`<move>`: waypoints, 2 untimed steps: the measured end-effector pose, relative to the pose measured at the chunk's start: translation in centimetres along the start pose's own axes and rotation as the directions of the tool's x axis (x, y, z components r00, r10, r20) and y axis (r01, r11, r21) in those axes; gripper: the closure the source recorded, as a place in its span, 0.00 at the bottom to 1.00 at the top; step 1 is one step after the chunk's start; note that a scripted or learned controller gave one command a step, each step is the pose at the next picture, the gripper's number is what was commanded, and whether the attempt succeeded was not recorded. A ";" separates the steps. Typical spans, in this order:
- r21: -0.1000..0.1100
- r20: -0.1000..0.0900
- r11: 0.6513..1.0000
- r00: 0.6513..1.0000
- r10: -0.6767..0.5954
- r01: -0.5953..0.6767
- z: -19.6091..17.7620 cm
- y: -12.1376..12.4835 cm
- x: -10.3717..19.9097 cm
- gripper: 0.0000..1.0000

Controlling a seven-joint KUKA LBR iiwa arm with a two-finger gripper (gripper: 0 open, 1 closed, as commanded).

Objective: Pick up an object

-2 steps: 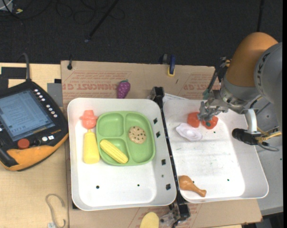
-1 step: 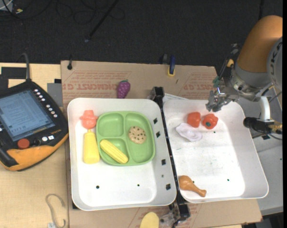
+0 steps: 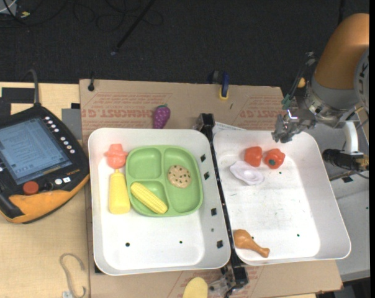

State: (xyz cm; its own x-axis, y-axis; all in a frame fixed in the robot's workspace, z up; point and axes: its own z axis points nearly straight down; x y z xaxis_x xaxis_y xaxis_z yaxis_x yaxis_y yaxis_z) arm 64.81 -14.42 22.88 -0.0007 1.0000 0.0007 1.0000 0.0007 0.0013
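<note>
Camera view puts the dark two-finger gripper (image 3: 287,131) over the right white bin's (image 3: 327,203) far rim, whether apart or together I cannot tell. Nearest it, just below, sit two small red plastic vegetables (image 3: 264,157); descend straight, clear of the rim. Farther off, open floor surrounds a brown toy drumstick (image 3: 250,243).

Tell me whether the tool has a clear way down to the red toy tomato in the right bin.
Probably yes: the tool hovers above the bin's far edge, and the red toy tomato lies uncovered nearby.
</note>
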 end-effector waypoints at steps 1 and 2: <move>0.005 -0.002 1.000 1.000 -0.001 0.001 -0.3 -2.6 4.7 1.00; 0.005 -0.002 1.000 1.000 -0.003 0.003 -1.2 -4.1 9.6 1.00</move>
State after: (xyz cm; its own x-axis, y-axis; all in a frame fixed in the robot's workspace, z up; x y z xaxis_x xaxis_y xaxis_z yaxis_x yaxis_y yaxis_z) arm 60.72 -4.81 24.08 -0.0033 1.0000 0.0031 1.0000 0.0033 -0.0036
